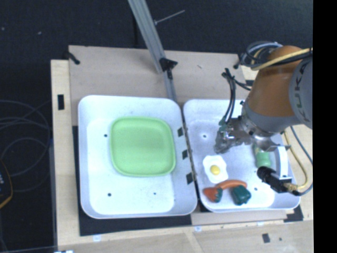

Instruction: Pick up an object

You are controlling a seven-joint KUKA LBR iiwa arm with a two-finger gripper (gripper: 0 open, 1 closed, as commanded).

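My hand (225, 140) hangs low over the right bin (197, 115), in its upper middle, with bare white floor beneath it. From this slant I cannot tell how it is set, and nothing is visibly clamped in it.

The nearest thing to pick is the fried egg (215, 168). It lies just beside my hand, toward the near rim of the bin and a little to the left in the camera view. It is a flat white piece with a wavy outline and a small round yellow yolk, and looks like smooth toy plastic. With so little height, I judge it offers only a thin edge to pinch.

Beyond the egg, against the near rim, lie three more pieces: an orange sausage (230, 184) with its long axis running left to right, a red piece (212, 194) and a teal piece (241, 195), both stubby and rounded. A green object (262, 157) sits under my wrist on the right, partly hidden.

The left bin (92, 109) holds a pale green plate (142, 145), square with rounded corners, matte, well apart from my hand. Both bins rest on the surface (105, 62).
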